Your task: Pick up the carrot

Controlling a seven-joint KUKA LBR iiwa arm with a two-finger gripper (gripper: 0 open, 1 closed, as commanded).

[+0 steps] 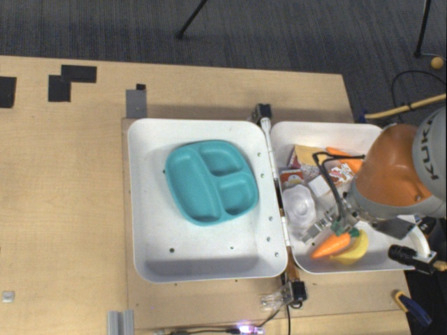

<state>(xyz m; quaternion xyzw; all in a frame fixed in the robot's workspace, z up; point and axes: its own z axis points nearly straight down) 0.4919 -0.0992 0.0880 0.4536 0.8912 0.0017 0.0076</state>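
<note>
Starting at the left, the pale wooden counter [63, 208] carries a few black rectangular marks near its far edge. Next comes the left shallow white plastic bin [150, 264], and inside it lies a teal plastic plate with three divided compartments [209, 181], set a little toward the far side and apart from the bin's walls. A narrow seam with a black clamp at its far end separates this bin from the right shallow white plastic bin [307, 264], which is crowded. Near its left wall sits a clear crumpled plastic cup [300, 206], with small printed packets just beyond it toward the far side. Toward the near wall lies the orange plastic carrot with a green top [330, 246], pointing its tip left and touching a yellow rounded plastic fruit [353, 250] just behind it on the right. The grey arm with its orange band [390, 167] reaches in from the right, and the jaws [335, 223] hang just above the carrot's green end; whether they are released or clenched cannot be told from this angle, and the carrot rests on the bin floor.
</note>
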